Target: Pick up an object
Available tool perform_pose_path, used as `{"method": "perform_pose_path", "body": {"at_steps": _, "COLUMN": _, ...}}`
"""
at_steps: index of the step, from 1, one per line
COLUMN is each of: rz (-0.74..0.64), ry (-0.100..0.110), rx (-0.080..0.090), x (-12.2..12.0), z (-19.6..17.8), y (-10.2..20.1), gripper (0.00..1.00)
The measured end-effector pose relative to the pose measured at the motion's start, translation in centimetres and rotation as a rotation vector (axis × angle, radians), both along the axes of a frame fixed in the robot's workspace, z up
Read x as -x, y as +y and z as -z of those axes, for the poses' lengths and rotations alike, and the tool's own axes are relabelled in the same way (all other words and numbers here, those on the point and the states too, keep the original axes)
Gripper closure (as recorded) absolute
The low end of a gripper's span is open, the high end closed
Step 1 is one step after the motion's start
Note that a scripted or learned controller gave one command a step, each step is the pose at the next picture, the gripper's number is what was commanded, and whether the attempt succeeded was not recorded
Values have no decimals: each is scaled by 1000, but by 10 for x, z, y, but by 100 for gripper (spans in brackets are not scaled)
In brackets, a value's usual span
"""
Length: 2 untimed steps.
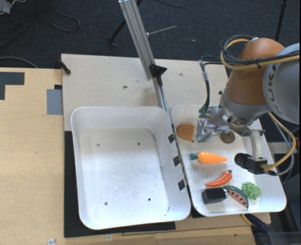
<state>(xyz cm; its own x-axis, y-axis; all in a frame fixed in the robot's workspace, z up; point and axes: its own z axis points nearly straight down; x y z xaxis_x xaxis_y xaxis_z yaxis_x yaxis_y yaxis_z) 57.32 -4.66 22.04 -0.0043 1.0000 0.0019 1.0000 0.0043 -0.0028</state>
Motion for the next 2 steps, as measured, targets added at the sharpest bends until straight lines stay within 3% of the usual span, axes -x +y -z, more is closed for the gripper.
{"method": "perform_pose_path", "body": {"at_steps": 1, "rz": 1, "ry": -1, "rx": 2, "x": -13, "z": -13, "y": 49, "gripper": 100}}
{"method": "perform_pose_path", "body": {"at_steps": 2, "rz": 1, "ry": 0, "rx": 1, "x": -28, "z": -1, "y": 96, "gripper": 100}}
